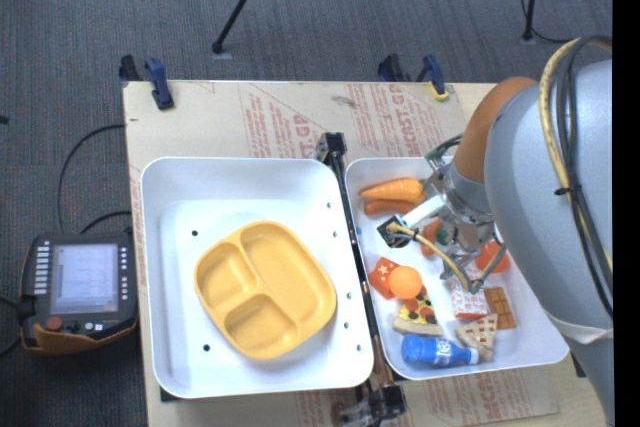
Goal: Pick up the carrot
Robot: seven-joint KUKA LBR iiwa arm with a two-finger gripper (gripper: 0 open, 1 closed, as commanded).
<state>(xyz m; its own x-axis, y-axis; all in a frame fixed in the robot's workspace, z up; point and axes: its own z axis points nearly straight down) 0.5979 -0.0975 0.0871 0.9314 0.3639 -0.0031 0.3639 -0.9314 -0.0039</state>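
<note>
Orange carrot (392,189) lies in the right bin (555,340).
Jaws (455,250) hover just right of it; their state unclear.

Yellow three-compartment plate (264,288) lying in the left white bin (170,185). In the right bin (545,340): orange ball (405,282), pizza slice (417,316), blue bottle (434,350) on its side, waffle pieces (486,313). Teach pendant (78,288) left of bench; blue clamps (158,81) on the far edge.
</note>
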